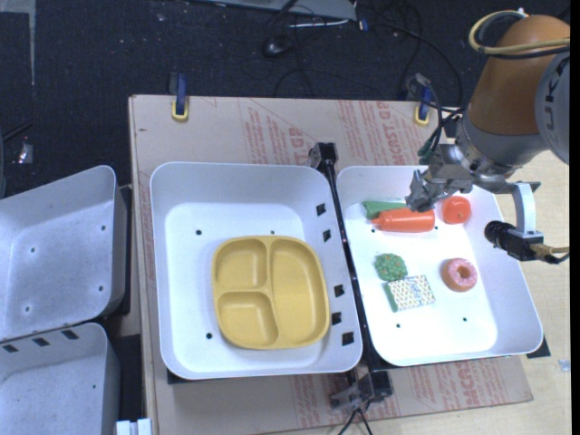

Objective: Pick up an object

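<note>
Camera view has the gripper [422, 191] sitting right above the carrot [404, 221] in the right bin [507, 333], can't tell its state honestly. Green piece [377, 207] just behind the carrot, tomato [456, 209] beside it, donut [459, 275] further off.

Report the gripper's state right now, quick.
Gripper: cannot be told; it is low in the right white bin, just above the long orange carrot-shaped toy, with nothing visibly held.
</note>
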You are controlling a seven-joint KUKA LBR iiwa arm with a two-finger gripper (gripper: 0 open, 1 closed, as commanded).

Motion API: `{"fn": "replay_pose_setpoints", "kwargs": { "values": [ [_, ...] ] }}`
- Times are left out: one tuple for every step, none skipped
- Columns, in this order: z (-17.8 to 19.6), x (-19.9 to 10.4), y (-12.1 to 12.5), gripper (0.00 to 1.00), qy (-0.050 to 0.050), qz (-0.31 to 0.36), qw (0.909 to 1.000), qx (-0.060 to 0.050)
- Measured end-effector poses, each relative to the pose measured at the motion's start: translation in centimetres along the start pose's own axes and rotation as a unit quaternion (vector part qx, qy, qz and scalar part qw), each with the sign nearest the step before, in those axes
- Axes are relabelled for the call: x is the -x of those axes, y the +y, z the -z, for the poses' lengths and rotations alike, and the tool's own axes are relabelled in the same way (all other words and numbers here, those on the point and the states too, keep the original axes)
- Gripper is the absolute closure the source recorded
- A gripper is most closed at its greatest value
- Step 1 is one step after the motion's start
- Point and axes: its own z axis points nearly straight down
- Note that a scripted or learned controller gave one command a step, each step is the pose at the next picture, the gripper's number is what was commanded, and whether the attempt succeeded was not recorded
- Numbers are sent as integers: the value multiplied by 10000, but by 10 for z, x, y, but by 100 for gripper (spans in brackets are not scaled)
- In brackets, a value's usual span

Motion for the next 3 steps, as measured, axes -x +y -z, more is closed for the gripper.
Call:
{"fn": "replay_pose_setpoints", "kwargs": {
  "values": [
    [8, -53, -9, 100, 2, 5, 10000, 6],
    [5, -116, -9, 100, 1, 10, 10000, 7],
    [-6, -161, -17, 100, -3, 2, 10000, 0]
  ]
}}
